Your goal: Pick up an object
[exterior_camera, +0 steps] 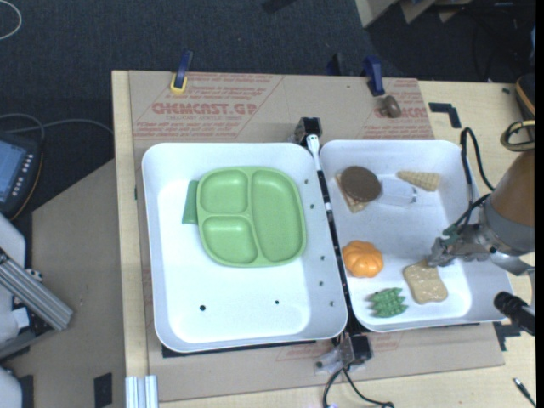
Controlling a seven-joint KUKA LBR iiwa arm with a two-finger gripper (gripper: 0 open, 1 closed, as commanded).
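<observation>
I am hovering my gripper [442, 256] in the right bin [442, 155], just above the tan cracker [425, 284]; I cannot tell its state. Nothing is showing in its grasp.

Single fixed camera above the bench [255, 100], angled down, both white bins [161, 228] framed, arm [518, 202] entering from right

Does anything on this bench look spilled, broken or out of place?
Nothing stands out. The green divided plate lies flat in the left bin, turned a little askew. In the right bin the toy foods lie apart and whole: orange pumpkin, green pea pod, tan cracker. The gripper hangs just above that cracker.
</observation>
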